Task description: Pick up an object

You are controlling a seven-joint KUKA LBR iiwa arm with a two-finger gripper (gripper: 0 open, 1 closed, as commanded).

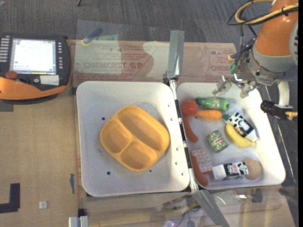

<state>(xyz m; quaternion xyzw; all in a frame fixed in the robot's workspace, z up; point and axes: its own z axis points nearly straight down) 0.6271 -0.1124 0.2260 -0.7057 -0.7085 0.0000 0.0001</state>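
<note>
My gripper (233,88) hangs over the back edge of the right bin (274,150), its two fingers spread apart with nothing between them. Just below and in front of it lies a green bottle (212,102), with an orange carrot (209,115) beside that. Further items in this bin are a red round piece (189,107), a red sausage (191,129), a banana (239,137), a black-and-white carton (240,123), a green block (217,141), a pink packet (202,160), a small milk bottle (231,170) and a brown ball (253,169).
The left bin (90,126) holds an orange divided plate (135,137). A metal divider (182,131) runs between the bins. A control pendant (33,65) lies off the bench at the far left. Cables (251,8) loop above the arm.
</note>
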